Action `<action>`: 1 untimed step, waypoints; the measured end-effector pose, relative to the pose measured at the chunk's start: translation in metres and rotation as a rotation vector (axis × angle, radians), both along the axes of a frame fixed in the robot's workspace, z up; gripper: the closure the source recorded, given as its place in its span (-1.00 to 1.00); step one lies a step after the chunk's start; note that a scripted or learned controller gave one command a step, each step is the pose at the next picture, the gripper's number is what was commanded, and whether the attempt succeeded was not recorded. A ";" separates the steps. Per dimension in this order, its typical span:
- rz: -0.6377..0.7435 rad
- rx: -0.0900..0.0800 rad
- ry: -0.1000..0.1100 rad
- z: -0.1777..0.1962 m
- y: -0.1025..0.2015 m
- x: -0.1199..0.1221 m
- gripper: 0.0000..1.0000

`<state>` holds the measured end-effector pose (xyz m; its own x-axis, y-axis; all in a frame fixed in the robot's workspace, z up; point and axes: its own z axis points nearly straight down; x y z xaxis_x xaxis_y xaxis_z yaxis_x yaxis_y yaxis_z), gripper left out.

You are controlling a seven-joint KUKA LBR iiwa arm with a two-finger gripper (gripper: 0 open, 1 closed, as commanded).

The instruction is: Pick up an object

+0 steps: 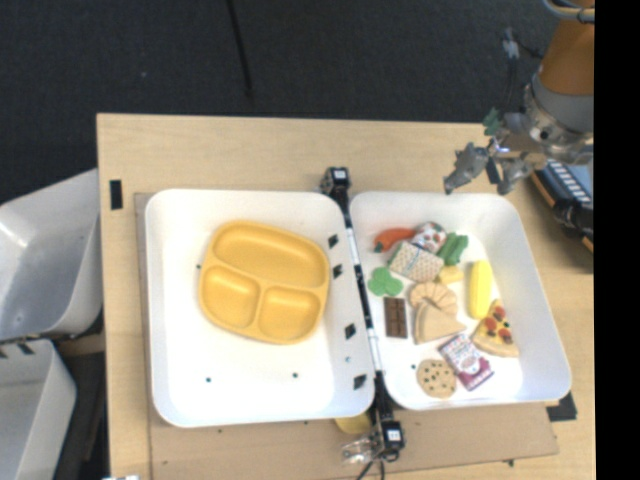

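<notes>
The right bin [535, 298] holds a pile of toy food: an orange carrot [393, 237], a green leaf piece [384, 283], a yellow banana [481, 287], a brown chocolate bar [396, 316], a chocolate-chip cookie [435, 377], a pizza slice [496, 332] and a purple packet [468, 359]. My gripper [482, 170] hangs above the far edge of that bin, behind the pile. It is open, its two fingers spread, with nothing between them.
The left bin [170, 368] carries a yellow divided plate [264, 280]. A black-clipped divider [355, 298] runs between the bins. A white container [40, 258] stands off the bench at the left. A small yellow thing [350, 425] peeks out below the bins' near edge.
</notes>
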<state>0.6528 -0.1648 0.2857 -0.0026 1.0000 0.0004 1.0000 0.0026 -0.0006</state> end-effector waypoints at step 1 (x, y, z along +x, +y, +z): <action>0.004 -0.001 -0.002 0.012 0.000 0.001 1.00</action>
